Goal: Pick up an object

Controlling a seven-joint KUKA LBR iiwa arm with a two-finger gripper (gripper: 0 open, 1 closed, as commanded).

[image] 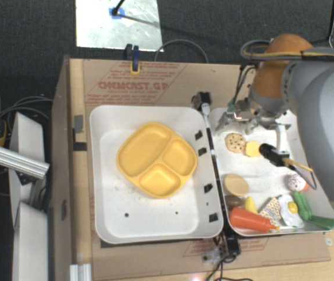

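Note:
My gripper hangs over the back of the right bin, below the orange wrist band. A round speckled cookie lies just in front of it, with a small yellow piece to its right. Further forward sit a tan disc, an orange carrot, a fried egg and a green vegetable. Nothing shows between the gripper and these toys.
The left bin holds a yellow divided plate. A small white and pink egg lies near the right bin's right wall. The bulky grey arm covers that bin's back right corner.

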